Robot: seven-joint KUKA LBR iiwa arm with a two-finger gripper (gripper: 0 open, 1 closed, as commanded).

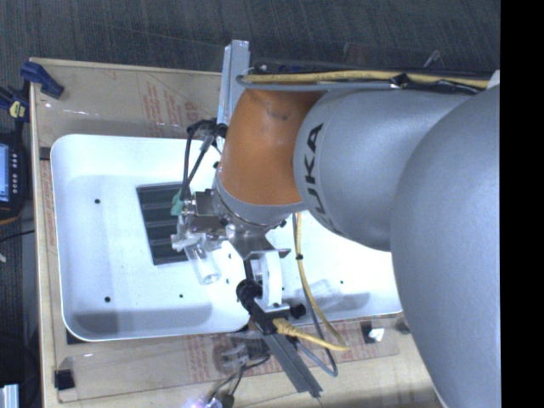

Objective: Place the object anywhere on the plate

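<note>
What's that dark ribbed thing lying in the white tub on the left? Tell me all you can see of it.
The dark ribbed plate is a flat, black or dark grey rectangle with long parallel grooves, and it looks like plastic or rubber. It lies flat on the floor of the left white bin, near the bin's middle. Its right end is hidden under the gripper and the arm's orange band. Whether the gripper touches it cannot be told.

A shallow white bin [93, 253] is seen on the wooden table [127, 96]. A blue clamp [41, 76] is fixed at the table's far left corner. A dark device with a lit screen [12, 172] is seen at the left edge, just beside the table. Dark carpeted floor [127, 11] is seen beyond the table.
</note>
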